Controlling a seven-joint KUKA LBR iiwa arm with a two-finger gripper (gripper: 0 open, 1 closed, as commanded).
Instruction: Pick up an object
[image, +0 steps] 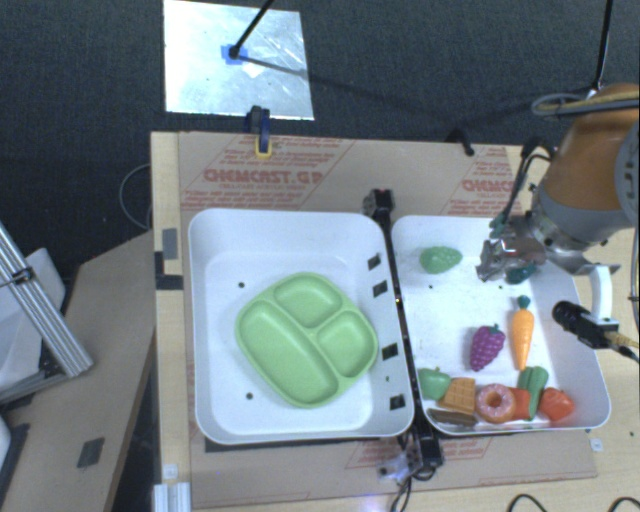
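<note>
- Plainly, no object is lifted yet; the nearest candidate, a green leafy toy (440, 260), lies at about ten o'clock in the right bin (600, 385), just beside the gripper (497, 262) on its nine o'clock side
- gripper hangs low at about twelve o'clock over that bin; whether its claw is wide or narrow I cannot tell, since the wrist hides it; nothing shows between it
- other toys: purple grapes (487, 346) and carrot (521, 336) near centre; donut (495, 402) with more pieces along six o'clock
- left bin (215, 300) holds a green divided plate (306, 340)
- step, I judge: approach; next move calls for centring on one toy, descending, closing.
</note>
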